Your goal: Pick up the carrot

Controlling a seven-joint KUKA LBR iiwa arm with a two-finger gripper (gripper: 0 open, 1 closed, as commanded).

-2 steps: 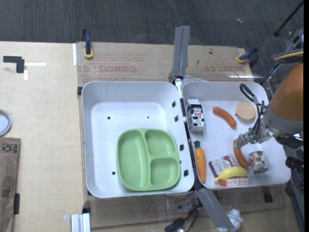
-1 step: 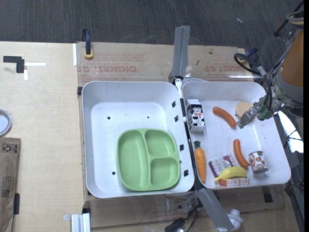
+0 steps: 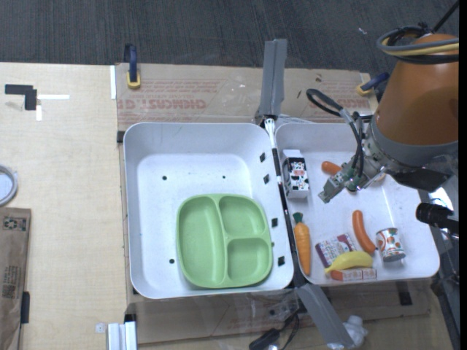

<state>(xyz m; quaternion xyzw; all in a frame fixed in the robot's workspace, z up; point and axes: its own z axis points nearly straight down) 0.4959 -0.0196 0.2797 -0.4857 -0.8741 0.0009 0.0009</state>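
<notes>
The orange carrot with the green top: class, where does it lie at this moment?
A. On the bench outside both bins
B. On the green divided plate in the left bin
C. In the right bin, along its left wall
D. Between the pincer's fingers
C: the orange carrot with the green top lies on the floor of the right white bin, close along its left wall, apart from the pincer above it.
</notes>
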